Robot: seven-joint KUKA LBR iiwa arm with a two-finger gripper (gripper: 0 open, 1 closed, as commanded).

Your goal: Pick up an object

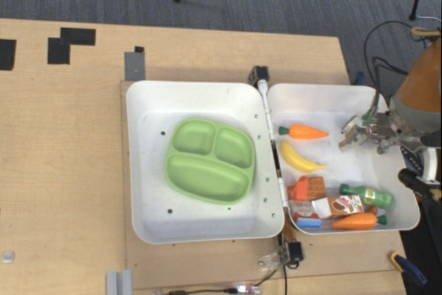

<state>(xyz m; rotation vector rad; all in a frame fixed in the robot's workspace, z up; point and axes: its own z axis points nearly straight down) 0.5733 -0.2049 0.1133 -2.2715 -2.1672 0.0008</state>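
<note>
The right bin (pixel 321 97) holds several toy foods. An orange carrot (pixel 304 132) lies near its left wall, with a yellow banana (pixel 300 158) just below it. Along the front edge lie a green bottle (pixel 370 197), a second carrot (pixel 355 221), a red and white packet (pixel 336 206) and a brown and orange piece (pixel 308 188). My gripper (pixel 347 134) hangs over the bin's right half, right of the first carrot. It is open and nothing sits between its fingers.
The left bin (pixel 148 148) holds a green divided plate (pixel 210 161). A metal clamp (pixel 260 74) joins the bins at the back. Cables (pixel 276 262) lie on the bench in front of the bins.
</note>
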